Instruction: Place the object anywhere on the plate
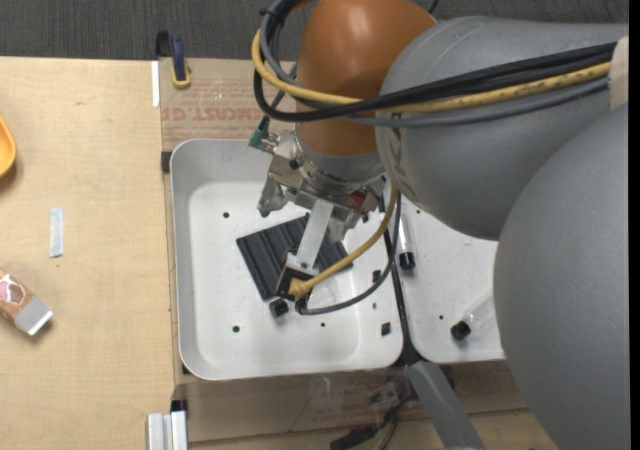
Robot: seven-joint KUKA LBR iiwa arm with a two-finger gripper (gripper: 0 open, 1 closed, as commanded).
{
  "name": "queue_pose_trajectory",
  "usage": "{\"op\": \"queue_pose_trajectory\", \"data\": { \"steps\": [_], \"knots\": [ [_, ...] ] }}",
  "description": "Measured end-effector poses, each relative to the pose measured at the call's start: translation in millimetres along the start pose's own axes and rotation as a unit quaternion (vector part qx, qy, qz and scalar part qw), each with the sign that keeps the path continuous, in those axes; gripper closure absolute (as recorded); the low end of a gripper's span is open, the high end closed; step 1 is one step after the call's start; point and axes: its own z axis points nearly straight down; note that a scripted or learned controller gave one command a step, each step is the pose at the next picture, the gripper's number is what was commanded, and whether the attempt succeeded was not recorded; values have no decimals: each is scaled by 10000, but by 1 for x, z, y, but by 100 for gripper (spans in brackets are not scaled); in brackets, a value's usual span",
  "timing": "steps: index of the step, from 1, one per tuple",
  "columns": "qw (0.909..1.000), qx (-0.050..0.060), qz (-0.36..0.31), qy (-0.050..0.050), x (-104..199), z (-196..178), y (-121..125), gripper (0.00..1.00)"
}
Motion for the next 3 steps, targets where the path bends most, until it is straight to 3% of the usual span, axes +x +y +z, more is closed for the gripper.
{"op": "queue_pose_trajectory", "data": {
  "steps": [1, 2, 3],
  "knots": [
    [10000, 10, -5, -26, -1, -7, 1, 100],
    [9999, -5, -143, 32, 2, 70, -42, 100],
    [9999, -7, -143, 33, 2, 70, -42, 0]
  ]
}}
